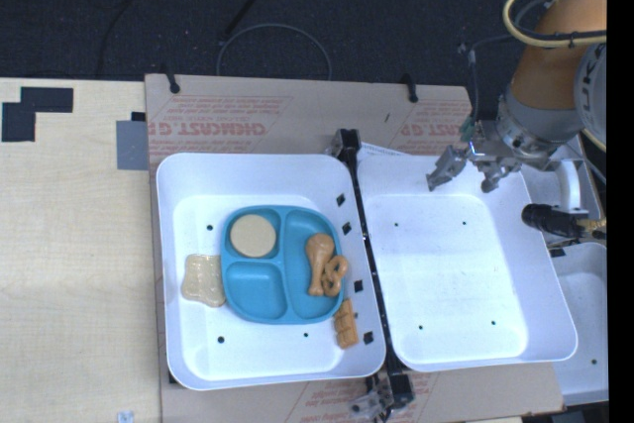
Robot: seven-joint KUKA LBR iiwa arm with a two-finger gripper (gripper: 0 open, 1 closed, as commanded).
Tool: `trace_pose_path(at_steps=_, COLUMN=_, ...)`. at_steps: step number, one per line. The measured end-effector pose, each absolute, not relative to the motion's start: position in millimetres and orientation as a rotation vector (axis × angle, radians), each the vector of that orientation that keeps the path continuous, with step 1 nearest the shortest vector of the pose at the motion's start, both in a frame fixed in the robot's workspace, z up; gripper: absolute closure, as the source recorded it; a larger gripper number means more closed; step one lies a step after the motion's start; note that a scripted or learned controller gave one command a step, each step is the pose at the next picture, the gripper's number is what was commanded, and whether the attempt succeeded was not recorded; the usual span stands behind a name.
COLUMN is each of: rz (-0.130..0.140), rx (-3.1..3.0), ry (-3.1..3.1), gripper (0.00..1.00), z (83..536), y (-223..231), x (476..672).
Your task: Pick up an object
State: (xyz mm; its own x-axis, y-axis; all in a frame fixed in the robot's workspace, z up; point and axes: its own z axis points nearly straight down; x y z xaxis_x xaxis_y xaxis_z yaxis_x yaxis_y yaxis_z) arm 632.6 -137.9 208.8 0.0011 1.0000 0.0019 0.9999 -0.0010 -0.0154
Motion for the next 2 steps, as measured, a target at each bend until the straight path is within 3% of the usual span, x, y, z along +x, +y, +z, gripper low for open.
trace_pose_path(at_steps=1, rz=0.001, rx=-2.221, ry=-2.222, gripper=0.0, z=217.6, y=-138.1, x=635.5)
trace_pose_path(at_steps=2, rz=0.008, rx=-2.217, ry=-2.217, gripper=0.0, z=160.4, y=-147.2, x=633.9)
